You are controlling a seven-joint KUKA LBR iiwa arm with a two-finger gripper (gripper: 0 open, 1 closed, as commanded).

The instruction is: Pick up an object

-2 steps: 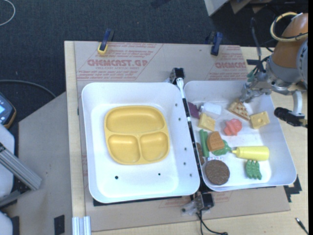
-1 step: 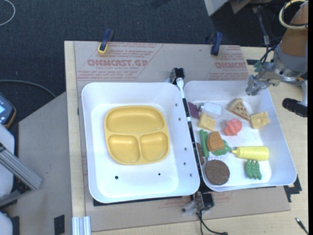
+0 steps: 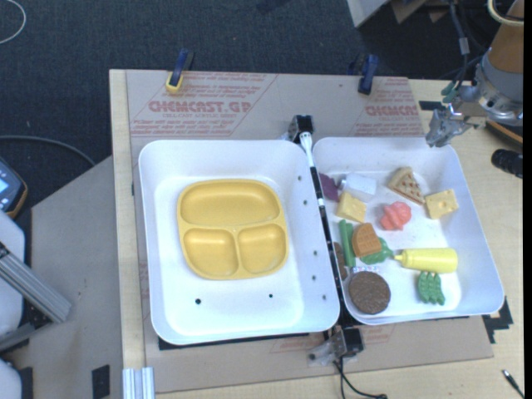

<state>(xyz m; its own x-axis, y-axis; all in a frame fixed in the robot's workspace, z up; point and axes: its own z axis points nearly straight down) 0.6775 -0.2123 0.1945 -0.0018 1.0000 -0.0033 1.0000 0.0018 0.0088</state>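
Camera view: metallic end effector (image 3: 439, 133), finger state unclear, above glossy white bin (image 3: 490, 260) of plastic foods.

Yellow divided tray (image 3: 231, 227) in left bin (image 3: 158, 223)

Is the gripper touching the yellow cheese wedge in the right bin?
Apart. The camera view shows the gripper at the bin's far right corner, with bare white floor separating it from the yellow cheese wedge.
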